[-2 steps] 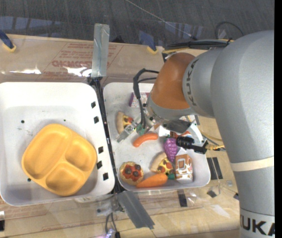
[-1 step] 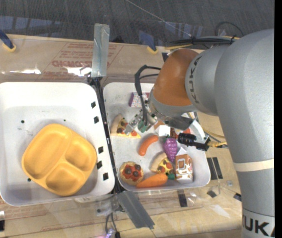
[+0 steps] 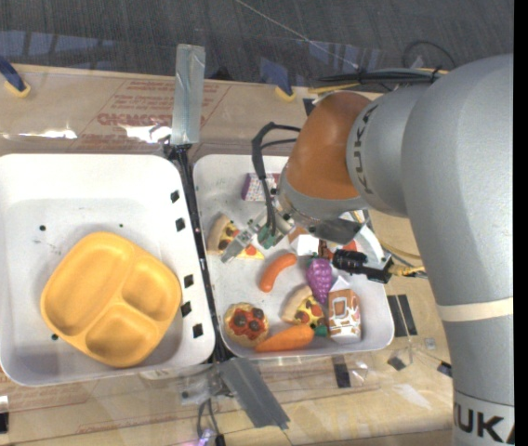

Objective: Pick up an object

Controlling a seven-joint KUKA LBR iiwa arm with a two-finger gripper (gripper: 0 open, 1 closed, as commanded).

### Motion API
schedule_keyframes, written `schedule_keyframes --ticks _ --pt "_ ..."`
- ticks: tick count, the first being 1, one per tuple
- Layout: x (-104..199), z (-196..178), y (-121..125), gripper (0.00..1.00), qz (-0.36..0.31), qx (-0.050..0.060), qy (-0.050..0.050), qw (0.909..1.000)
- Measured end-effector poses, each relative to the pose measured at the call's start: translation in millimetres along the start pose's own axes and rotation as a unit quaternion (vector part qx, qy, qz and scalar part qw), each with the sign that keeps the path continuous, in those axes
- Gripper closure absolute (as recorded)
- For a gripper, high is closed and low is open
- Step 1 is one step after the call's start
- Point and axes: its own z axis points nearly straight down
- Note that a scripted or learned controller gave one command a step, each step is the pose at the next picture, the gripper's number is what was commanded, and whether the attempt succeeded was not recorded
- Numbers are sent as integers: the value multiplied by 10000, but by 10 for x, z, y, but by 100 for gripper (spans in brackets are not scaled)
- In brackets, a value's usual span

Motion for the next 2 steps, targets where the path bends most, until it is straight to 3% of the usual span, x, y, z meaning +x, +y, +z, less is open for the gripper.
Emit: schedule_keyframes --ticks 1,2 --pt "179 149 -286 0 74 48 47 10000" --pt "176 42 -268 100 44 42 45 10000"
